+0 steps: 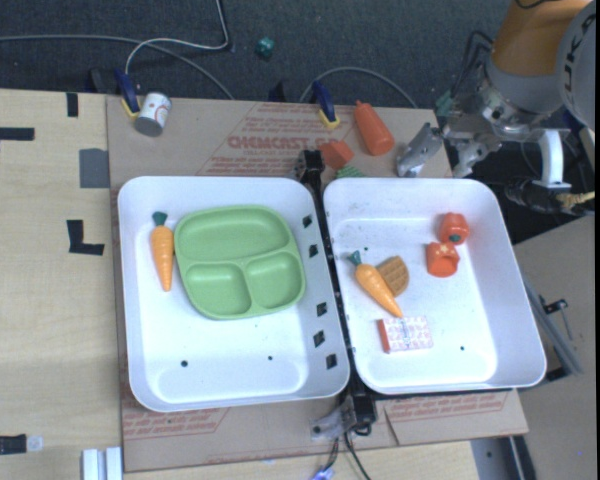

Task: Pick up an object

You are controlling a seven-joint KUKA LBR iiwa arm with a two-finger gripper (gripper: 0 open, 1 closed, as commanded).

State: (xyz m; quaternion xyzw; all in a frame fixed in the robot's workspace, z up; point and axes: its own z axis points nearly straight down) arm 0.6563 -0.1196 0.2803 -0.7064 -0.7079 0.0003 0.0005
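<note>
My gripper [446, 156] hangs above the back edge of the right bin [480, 193], its fingers [417, 155] open with nothing between them. In that bin lie an orange carrot [377, 286] leaning on a brown ridged piece [394, 272]. A red-and-white block [405, 334] sits near the front. Two small orange-red peppers [453, 228] [441, 259] rest at the right. The gripper is well behind all of these and touches none of them.
The left bin [140, 318] holds a green divided plate [240, 260] and a second carrot [162, 251]. Behind the bins on the cardboard are an orange toy [373, 128], a smaller orange piece [337, 153], a small can [153, 112] and cables.
</note>
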